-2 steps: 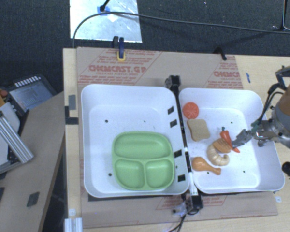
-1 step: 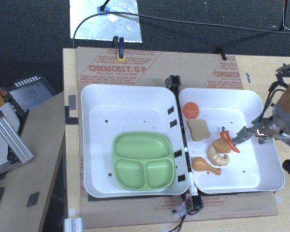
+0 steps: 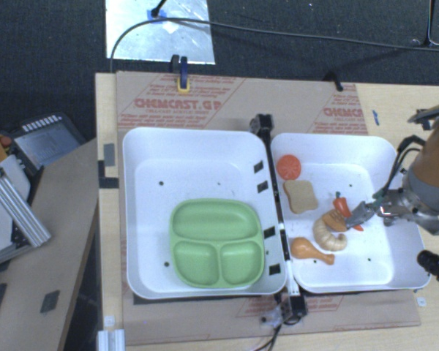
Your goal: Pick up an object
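Camera view is showing the grey two-finger gripper (image 3: 360,214) reaching low into the right white bin (image 3: 380,273), beside a small red pepper-shaped toy (image 3: 341,206) and a pale curled pastry toy (image 3: 328,234); its grip state I cannot tell; nothing is looking lifted, so the pick is seeming still ahead.

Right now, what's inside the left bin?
Just a green divided tray lying in the left bin, toward its near side. Whatever is under the tray is covered.
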{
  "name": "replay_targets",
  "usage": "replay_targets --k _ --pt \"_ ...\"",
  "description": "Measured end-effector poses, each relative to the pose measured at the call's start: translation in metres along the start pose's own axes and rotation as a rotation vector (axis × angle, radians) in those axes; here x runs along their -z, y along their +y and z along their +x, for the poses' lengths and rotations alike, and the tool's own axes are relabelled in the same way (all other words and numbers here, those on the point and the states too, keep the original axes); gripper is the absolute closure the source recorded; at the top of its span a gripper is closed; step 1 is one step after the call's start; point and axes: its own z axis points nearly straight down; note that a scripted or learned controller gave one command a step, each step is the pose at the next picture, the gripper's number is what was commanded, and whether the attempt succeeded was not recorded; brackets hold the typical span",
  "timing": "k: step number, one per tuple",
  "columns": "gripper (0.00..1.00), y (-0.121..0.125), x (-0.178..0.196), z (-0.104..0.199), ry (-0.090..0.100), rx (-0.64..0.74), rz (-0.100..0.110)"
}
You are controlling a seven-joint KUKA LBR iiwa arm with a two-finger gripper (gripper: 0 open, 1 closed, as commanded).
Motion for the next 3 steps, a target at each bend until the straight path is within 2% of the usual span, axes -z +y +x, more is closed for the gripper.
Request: replay_targets --k 1,2,3 --pt "0.0 -0.002 -0.062 -0.003 0.001 0.0 0.002" --pt "0.0 -0.001 -0.061 -0.003 0.0 0.0 -0.002" --pt "1.0 -0.001 -0.05 -0.003 -0.001 0.001 -0.005"
